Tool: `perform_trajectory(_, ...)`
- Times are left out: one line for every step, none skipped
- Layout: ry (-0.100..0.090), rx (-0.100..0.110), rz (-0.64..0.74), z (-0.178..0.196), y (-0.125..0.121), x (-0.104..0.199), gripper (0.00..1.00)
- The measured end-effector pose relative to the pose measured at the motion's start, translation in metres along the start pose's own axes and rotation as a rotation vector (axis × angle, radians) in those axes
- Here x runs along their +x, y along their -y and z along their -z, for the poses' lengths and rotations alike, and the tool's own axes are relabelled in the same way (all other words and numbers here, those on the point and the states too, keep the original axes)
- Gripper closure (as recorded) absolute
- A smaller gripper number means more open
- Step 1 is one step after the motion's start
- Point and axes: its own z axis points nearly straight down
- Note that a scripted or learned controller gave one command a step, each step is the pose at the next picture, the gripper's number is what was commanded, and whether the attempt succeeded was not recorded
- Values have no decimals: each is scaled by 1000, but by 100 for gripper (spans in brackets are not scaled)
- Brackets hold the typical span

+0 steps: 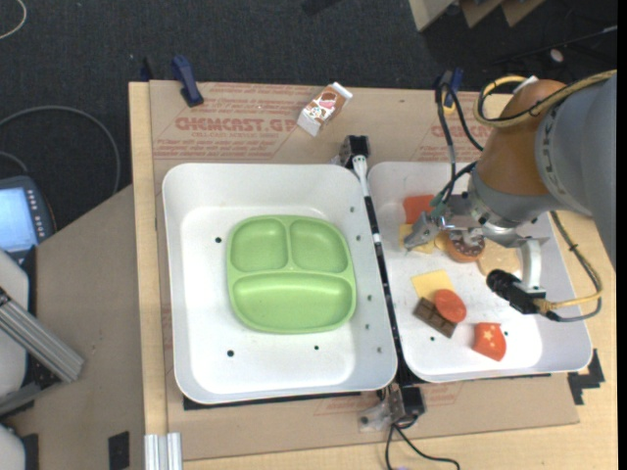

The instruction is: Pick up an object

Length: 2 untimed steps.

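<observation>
A: Two white bins, side by side on the bench. Left bin (191, 292): one green divided plate (291, 272), three compartments, nothing on it. Right bin (563, 346): the loose items. Listing?

B: Right bin, near half: one yellow slab (432, 284); one brown block (432, 316) touching a red round piece (451, 305) that lies partly on it; one red wedge (490, 340) apart from those, toward the near right corner. Far half: one red-orange piece (418, 208) and a yellowish bit (421, 242) by the left wall, just beside the gripper (443, 225).

A: Outside the bins?

B: One small red-and-white carton (323, 108) on the cardboard beyond the left bin.

A: Task status?

B: Pick not done, by my reading. Every item listed lies on a bin floor; none is raised. Choice, grasp and lift all remain.

A: Arm pose?

B: Arm (578, 145) enters from the right, orange band above the wrist, wrist bent down over the far half of the right bin. Gripper low, close to the floor, beside the red-orange piece and the yellowish bit.

A: Pincer condition?

B: Cannot tell. The wrist body and cables cover the tips from this slant; whether it is spread or closed, or has anything in it, is unrecorded.
</observation>
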Motion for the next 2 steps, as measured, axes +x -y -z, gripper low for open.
perform_trajectory(1,2,0,-2,-66,3,0)
perform_trajectory(-9,24,-2,-5,-71,-2,0)
